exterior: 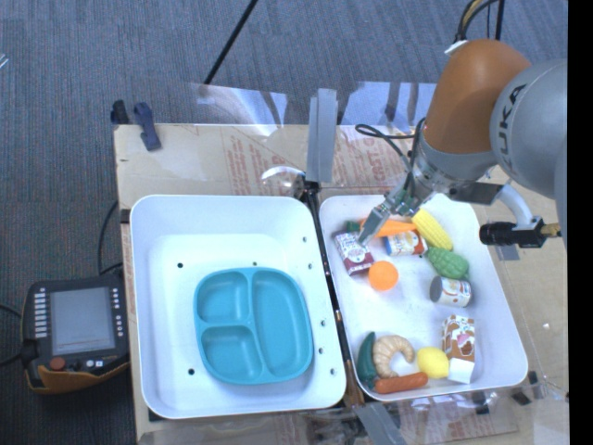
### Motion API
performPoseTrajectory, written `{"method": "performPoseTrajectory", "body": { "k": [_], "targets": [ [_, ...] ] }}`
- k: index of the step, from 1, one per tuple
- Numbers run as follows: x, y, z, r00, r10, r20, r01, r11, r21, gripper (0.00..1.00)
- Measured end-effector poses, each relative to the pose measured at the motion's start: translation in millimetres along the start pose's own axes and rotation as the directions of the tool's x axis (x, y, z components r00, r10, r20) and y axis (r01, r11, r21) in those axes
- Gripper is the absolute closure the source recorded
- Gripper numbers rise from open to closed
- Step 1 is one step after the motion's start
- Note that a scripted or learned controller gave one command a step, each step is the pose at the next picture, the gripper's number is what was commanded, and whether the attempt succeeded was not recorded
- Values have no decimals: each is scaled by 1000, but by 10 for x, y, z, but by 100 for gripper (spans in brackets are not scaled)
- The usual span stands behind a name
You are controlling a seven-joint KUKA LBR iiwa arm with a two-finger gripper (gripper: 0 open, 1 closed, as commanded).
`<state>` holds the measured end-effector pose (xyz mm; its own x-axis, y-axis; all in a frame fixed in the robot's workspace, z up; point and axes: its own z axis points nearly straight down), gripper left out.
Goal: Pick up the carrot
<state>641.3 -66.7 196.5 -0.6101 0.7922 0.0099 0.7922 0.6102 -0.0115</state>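
Carrot (399, 227): orange toy, likely light, stiff, smooth plastic, lying at the right bin's (505, 313) far end beside the corn (432, 229); gripper (374, 226) at its left end, jaw opening impossible to tell; grasp best mid-body across the width

A: Where does the single camera sit?
B: High above the bench (222, 160), fixed, looking down at a slant, so the far edge lies toward the top of the picture.
A: How near?
B: Far enough to take in the left bin (157, 248) and the right bin (491, 323) whole, with some floor around.
A: And the arm (500, 109)?
B: It enters from the right.
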Motion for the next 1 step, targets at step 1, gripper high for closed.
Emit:
{"method": "performPoseTrajectory", "body": {
  "k": [1],
  "targets": [
    [-263, -240, 950, 978, 207, 6, -207, 978, -11, 0]
  ]
}}
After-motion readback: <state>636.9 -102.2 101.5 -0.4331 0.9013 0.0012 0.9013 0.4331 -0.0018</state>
